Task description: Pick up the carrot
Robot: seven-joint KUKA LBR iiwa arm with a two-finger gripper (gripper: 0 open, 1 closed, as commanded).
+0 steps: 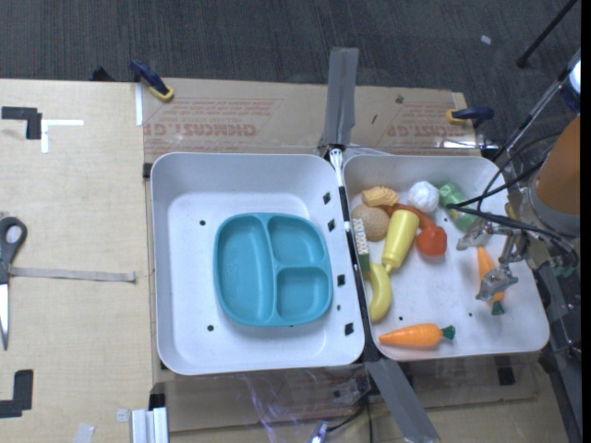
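While I watch from above, the gripper [494,280] hangs low by the right bin's [531,340] right edge, and whether its fingers are parted or clenched I can't tell. An orange carrot [413,336] lies flat near the bin's front edge, green stub toward the right. It looks like light, stiff, smooth plastic; I'd take it across the thick middle.

Bare floor around front carrot [415,336]; banana [378,291] left.
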